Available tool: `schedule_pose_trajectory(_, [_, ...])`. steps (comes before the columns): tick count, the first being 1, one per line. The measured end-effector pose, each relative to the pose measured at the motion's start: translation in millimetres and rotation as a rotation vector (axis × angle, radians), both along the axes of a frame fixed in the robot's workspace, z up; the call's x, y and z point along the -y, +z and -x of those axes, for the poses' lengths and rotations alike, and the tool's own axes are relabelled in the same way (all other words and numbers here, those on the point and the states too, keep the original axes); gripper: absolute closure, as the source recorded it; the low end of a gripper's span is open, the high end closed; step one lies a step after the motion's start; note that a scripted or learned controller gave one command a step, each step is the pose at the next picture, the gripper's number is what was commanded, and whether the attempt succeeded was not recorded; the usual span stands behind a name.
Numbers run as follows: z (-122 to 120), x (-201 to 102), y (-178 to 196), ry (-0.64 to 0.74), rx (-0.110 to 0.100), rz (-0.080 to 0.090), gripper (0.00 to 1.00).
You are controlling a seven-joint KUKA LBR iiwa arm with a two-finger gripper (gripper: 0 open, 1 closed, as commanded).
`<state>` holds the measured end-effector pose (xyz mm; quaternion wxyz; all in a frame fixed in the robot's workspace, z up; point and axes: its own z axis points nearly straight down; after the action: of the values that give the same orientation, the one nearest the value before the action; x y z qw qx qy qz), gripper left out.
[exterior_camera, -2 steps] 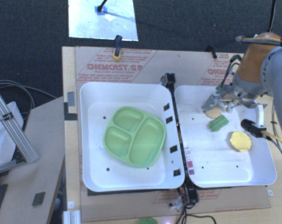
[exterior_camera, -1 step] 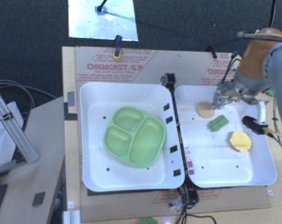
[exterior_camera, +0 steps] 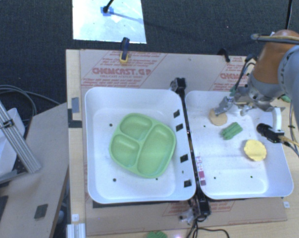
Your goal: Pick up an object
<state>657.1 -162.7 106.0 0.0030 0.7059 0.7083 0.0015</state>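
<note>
Our gripper [exterior_camera: 223,108] hung low over the far part of the right bin [exterior_camera: 268,185], and we could not tell its state from this view. Directly beneath and just toward the near side lay the tan round piece [exterior_camera: 218,118], touching or nearly touching the tip, so we judged it the likeliest pick. The green block [exterior_camera: 231,131] lay just beyond it, long axis slanting toward the far right. The yellow piece [exterior_camera: 255,150] sat further off. The green divided plate [exterior_camera: 142,145] rested in the left bin [exterior_camera: 97,182].
</note>
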Motion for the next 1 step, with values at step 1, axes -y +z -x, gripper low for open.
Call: schedule_pose_trajectory(1, [21.7, 15.1, -19.7, -0.004, -0.001, -0.003, 0.0])
